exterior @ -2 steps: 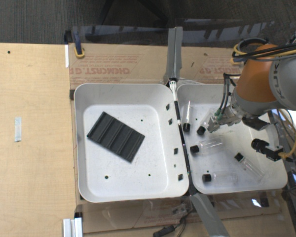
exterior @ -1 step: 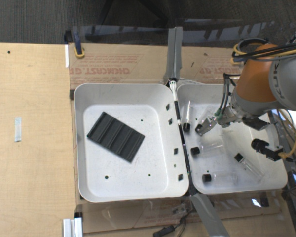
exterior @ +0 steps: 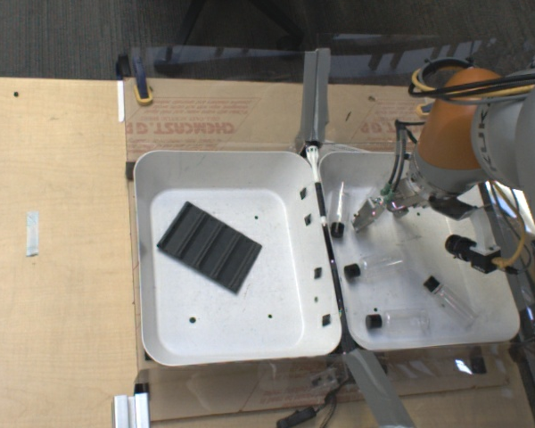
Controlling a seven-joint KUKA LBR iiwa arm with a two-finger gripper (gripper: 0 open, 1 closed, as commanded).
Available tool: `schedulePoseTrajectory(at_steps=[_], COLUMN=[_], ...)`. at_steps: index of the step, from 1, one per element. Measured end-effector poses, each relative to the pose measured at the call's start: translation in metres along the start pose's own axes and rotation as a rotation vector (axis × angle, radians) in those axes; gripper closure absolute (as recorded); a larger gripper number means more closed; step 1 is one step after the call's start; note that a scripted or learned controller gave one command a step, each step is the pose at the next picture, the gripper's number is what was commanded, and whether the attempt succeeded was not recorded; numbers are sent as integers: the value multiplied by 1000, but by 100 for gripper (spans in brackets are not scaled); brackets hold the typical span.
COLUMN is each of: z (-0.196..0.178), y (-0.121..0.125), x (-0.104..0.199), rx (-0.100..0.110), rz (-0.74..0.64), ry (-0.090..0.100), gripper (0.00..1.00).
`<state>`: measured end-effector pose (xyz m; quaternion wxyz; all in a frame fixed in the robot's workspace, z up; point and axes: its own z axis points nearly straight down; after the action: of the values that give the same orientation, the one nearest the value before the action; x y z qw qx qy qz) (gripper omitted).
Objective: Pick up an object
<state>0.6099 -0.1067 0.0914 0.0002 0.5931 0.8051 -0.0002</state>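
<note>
A black ridged rectangular pad lies flat in the left bin, turned at a slant. In the right bin lie several clear vials with black caps: one along the left wall, one near the middle, one at the front, one toward the right. My gripper hangs low over the back left part of the right bin, just right of the wall-side vial and above the middle one. Nothing can be seen held in it.
A grey divider post rises behind the seam between the bins. The arm's grey and orange wrist and its cables overhang the right bin's back right. Brown cardboard lies behind the bins, and a wooden bench top at left.
</note>
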Motion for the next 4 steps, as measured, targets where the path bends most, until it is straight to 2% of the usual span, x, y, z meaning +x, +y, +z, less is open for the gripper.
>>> schedulePoseTrajectory(at_steps=[1,2,3,4], z=[-9,-9,-9,1], y=[0,-1,-96,-145], x=[-1,-1,-46,-71], rx=[0,0,1,2], rz=[1,1,50,91], ry=[0,0,0,10], gripper=[100,0,0,0])
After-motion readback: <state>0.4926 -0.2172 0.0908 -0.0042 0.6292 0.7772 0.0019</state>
